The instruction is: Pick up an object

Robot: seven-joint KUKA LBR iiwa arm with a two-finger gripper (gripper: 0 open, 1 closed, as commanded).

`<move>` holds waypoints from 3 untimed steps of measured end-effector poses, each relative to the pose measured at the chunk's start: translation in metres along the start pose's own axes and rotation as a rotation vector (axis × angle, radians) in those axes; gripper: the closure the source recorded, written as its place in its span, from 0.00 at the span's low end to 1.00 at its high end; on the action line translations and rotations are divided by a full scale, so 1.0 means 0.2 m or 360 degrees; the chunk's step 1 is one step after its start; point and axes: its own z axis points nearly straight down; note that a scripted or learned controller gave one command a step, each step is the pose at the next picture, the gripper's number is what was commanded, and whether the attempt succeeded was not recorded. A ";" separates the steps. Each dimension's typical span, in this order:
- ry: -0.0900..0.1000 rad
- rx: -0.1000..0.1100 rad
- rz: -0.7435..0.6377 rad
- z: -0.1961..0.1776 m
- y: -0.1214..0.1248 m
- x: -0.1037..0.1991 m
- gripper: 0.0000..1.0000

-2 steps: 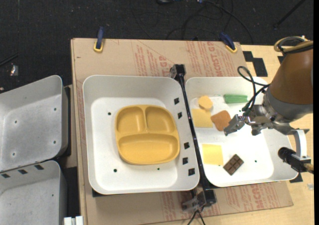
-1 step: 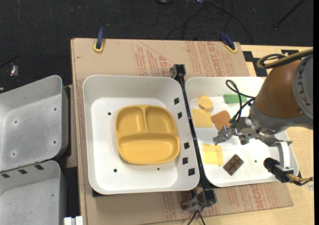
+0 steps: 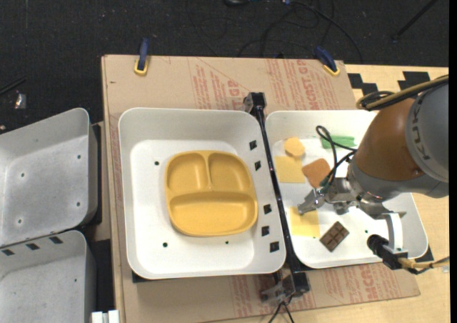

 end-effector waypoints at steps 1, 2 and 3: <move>-0.0001 -0.0006 0.0002 -0.06 0.00 0.00 1.00; -0.0003 -0.0012 -0.0005 -0.29 -0.03 0.02 1.00; -0.0005 -0.0018 -0.0006 -0.61 -0.02 0.00 1.00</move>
